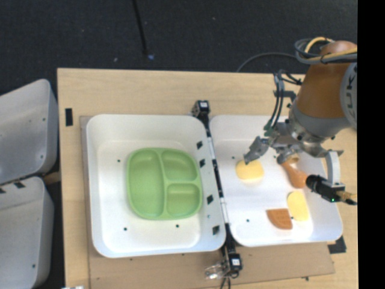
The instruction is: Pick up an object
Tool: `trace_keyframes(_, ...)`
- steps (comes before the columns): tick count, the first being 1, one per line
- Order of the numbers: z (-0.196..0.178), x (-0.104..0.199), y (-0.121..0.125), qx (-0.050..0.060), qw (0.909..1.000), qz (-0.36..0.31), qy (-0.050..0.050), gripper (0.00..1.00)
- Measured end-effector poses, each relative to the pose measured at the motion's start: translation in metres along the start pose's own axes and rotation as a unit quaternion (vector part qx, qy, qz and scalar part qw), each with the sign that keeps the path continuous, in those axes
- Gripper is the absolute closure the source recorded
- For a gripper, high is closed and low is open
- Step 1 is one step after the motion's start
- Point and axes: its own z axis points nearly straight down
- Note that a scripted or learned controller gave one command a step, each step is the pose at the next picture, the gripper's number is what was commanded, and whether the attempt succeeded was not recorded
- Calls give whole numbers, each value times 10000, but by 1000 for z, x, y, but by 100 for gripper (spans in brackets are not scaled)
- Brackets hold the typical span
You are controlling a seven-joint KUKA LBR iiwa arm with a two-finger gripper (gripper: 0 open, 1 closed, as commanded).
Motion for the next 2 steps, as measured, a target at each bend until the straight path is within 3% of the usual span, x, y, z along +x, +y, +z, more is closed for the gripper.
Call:
trace_keyframes(1, -7, 0, 3, -68, 10000, -12, -8, 0)
trace_keyframes(2, 39, -10, 4, -51, 10000, -1, -14, 0)
